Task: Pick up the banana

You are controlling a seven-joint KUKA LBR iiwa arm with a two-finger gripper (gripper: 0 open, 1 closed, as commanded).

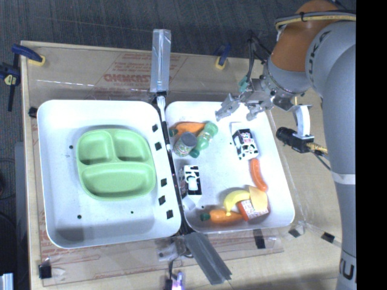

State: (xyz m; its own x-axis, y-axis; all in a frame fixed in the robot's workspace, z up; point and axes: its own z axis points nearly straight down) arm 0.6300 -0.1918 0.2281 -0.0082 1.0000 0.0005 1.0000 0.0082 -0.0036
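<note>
The gripper, fingers spread and holding nothing, hovers over the right bin, which holds one banana and two carrots.

The curved yellow banana is hemmed in: red-and-cream carton touching its right, orange carrot below, bin wall close behind. Bare white floor lies open above it.
</note>
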